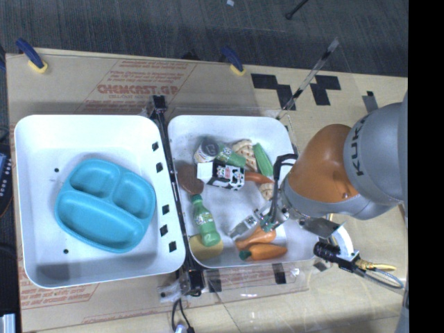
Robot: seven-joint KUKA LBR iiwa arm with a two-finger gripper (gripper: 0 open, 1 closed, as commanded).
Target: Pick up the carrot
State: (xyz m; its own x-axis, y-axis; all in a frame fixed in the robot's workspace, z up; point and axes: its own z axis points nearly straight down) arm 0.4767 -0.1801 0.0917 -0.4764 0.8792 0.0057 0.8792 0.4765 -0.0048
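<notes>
Gripper [258, 218], state unclear, above 2 carrots [262, 245]; green bottle [204, 220] just beside.

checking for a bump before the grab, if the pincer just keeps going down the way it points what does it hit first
Most likely the upper orange toy carrot, lying right under the pincer in the right shallow white bin. A second orange carrot lies just beyond. Depth is hard to judge from this slanted view.

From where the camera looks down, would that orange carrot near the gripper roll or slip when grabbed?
The carrot looks tapered and rounded, so it may roll sideways if nudged. Its glossy, toy-like surface may slip. A second carrot lies against it, so the gripper could shove both.
</notes>
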